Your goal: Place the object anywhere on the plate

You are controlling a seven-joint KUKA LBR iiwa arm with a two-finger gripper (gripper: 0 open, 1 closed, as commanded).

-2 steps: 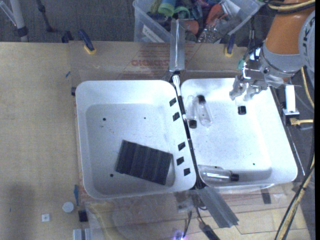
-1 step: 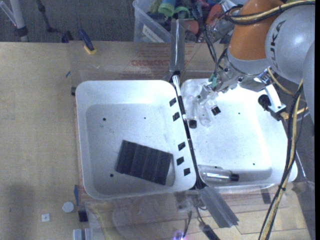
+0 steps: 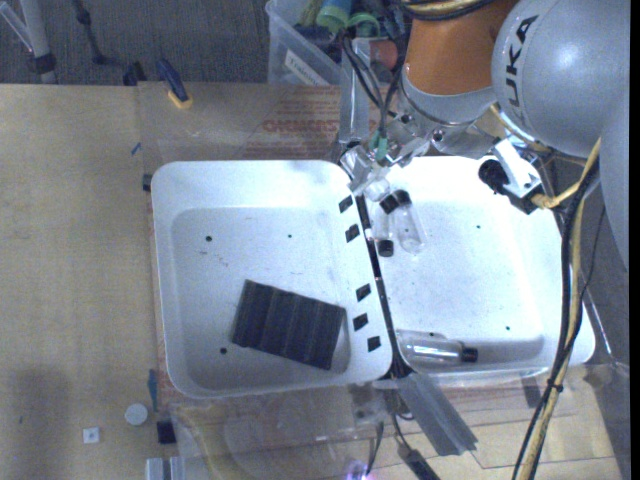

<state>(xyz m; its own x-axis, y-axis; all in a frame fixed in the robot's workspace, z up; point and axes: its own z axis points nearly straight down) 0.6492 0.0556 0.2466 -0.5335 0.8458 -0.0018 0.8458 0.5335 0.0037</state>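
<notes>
The plate (image 3: 288, 325) is a dark, ribbed, square slab lying flat at the front of the left bin (image 3: 190, 193). A slim clear tube with a black end, the object (image 3: 438, 350), lies on its side against the front wall of the right bin (image 3: 500, 268). My gripper (image 3: 397, 243) hangs over the left part of the right bin, just right of the divider between the bins. Its pale fingers (image 3: 409, 232) stand a little apart with nothing between them. The object lies well in front of the gripper, and the plate is to its front left.
A clear tub of coloured items (image 3: 330, 13) stands behind the bins. Black cables (image 3: 565, 298) trail down the right side past the right bin. Small black markers (image 3: 360, 293) run along the divider. Bare wooden bench (image 3: 70, 268) lies to the left.
</notes>
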